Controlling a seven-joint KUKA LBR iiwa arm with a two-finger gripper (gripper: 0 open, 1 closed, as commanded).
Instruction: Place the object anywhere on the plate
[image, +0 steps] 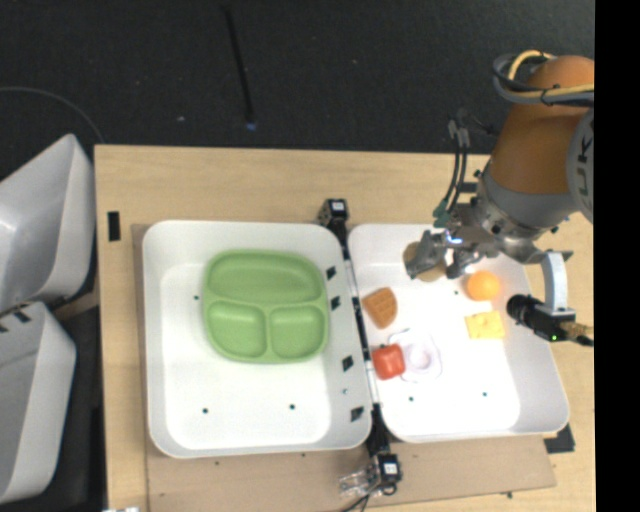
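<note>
Hovering over the far edge of the right bin (540, 400), the gripper (437, 256) hangs low above the white floor, and from this slant I cannot tell how it is set or whether anything sits in it. The arm (535, 150) leans in over the bin's far right corner.

The step in hand looks like the pick: nothing lies on the green plate (266, 305), which sits in the middle of the left bin (170, 400), toward its far edge. Which item is meant is not clear. Nearest the gripper are an orange ball (483, 286), just beside it toward the right edge, and a tan piece (380, 305) close to the bin's left edge. A yellow block (485, 326) lies nearer the right edge, and a red piece (388, 361) rests by the left edge, touching a pale, clear-looking scrap (422, 358).

Next, I judge, the gripper must settle over one item, close on it, lift clear of the bin wall and carry it across the divider.

The plate is smooth matte plastic, rounded, with three shallow compartments. The ball is round and likely to roll; the yellow block is flat-sided and should sit steadier.
</note>
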